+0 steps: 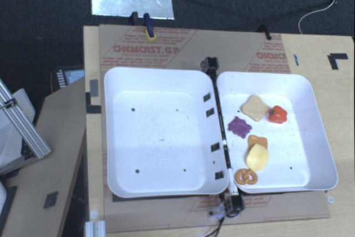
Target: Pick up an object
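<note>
R bin [316, 119] holds all the items: tan bread piece [254, 107] w/ red-orange pepper [278, 114] just beside it, purple grapes [239, 127] near the divider, yellow piece [257, 157] overlapping an orange one [258, 141], pretzel [246, 177] at the front. L bin [161, 136] sits alongside on the surface [333, 64].

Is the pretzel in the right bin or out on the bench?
In. The pretzel lies on the right bin floor, near its front left corner, just below the yellow piece.
</note>
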